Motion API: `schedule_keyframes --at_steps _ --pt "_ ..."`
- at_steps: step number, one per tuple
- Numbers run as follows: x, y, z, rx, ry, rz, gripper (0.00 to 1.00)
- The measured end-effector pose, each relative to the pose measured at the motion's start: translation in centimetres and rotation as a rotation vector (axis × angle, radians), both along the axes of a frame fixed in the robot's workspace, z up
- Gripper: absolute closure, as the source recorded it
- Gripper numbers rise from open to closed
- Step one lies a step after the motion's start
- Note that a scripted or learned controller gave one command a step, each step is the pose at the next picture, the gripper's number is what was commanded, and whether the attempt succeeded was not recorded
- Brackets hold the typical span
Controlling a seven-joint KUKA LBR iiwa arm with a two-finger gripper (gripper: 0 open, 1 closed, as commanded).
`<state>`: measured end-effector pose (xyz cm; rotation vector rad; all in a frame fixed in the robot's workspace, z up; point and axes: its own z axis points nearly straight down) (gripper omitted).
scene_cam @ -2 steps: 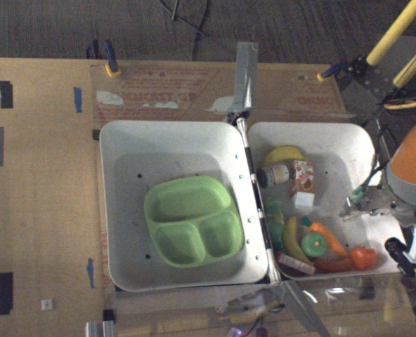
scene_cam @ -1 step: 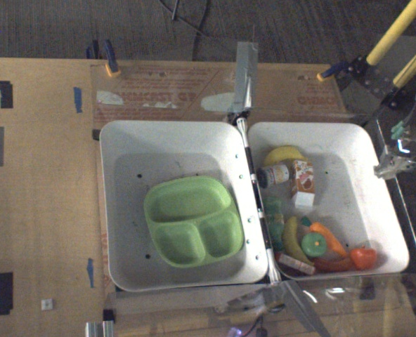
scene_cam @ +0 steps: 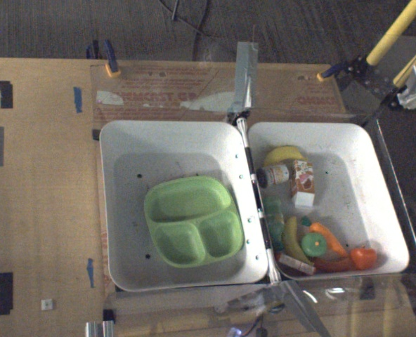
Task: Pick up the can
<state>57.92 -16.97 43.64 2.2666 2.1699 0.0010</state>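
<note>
Step in hand: approach not yet begun; nothing is seen lifted, and the can is judged to lie among the clutter.
Jaws: state cannot be told from the camera view.
Right bin (scene_cam: 377,188): a crowded heap is held along its 9-to-6 o'clock side, the 3 o'clock half being bare.
Can (scene_cam: 296,263): taken to be the short red-and-white cylinder lying on its side against the wall at 7 o'clock; the identification is uncertain.
Neighbours of the can: a green-topped round piece (scene_cam: 313,245) just beside it at 1 o'clock, orange and red toy pieces (scene_cam: 348,258) at 3 o'clock, a yellow curved piece (scene_cam: 290,234) touching it at 12 o'clock.
Upper heap: a small bottle (scene_cam: 273,175) and a carton (scene_cam: 303,177) at 10 o'clock, with a yellow fruit (scene_cam: 284,154) beyond.
Left bin (scene_cam: 124,153): a green divided tray (scene_cam: 192,220) is held at its centre.
Next move: the gripper would need to be brought over 7 o'clock and lowered narrowly, since wall and neighbours crowd the can.
</note>
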Motion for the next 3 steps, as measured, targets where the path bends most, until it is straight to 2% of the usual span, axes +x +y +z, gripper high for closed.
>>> schedule_keyframes --at_steps 1,2,3 --pt "8.8 -2.4 0.0 0.001 0.001 -0.031 1.00" --pt "8.8 -4.4 -0.1 0.001 -0.001 -0.414 1.00" --pt "8.8 -4.3 0.0 0.000 0.002 0.045 1.00"
